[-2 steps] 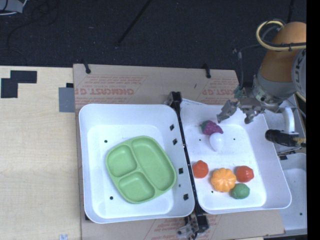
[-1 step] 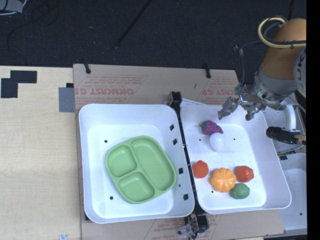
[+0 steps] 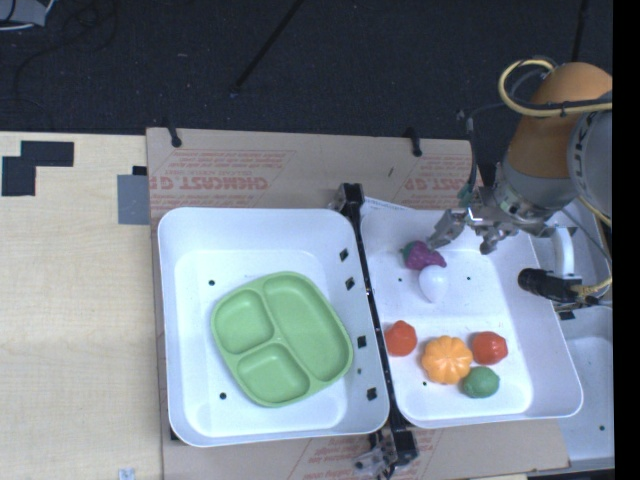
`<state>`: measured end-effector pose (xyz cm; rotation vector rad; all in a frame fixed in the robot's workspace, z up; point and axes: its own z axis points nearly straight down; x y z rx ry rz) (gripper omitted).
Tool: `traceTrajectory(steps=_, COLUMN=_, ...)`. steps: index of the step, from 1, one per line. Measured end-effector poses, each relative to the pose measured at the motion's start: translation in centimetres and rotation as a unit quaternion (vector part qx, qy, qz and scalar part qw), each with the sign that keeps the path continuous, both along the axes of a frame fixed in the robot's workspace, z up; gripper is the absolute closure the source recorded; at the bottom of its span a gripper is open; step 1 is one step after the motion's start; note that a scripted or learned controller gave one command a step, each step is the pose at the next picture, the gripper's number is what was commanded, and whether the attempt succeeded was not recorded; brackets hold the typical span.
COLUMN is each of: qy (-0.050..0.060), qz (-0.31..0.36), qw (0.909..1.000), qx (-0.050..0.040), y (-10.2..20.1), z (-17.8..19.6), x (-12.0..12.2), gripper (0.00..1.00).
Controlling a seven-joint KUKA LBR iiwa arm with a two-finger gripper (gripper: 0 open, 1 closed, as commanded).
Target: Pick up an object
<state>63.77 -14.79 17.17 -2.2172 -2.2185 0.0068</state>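
Gripper [image 3: 468, 231] hung over right bin's [image 3: 555, 393] back edge, fingers [image 3: 446, 230] spread apart, nothing held between.

Purple object [image 3: 423, 256] just below-left of fingers, touching white egg [image 3: 434, 284].

Purple object judged nearest target: descent to be centred, egg not to be nudged.

Divider wall near on left; open floor left on right.
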Motion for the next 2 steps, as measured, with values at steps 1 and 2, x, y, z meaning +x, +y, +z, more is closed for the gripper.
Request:
traceTrajectory(steps=1, qy=0.0, qz=0.0, qw=1.0, qx=0.0001, y=-0.8, z=-5.3, x=-0.5, gripper=0.0)
traceTrajectory(steps=2, qy=-0.001, qz=0.0, qw=1.0, qx=0.0001, y=-0.7, z=-8.6, x=-0.5, gripper=0.0)
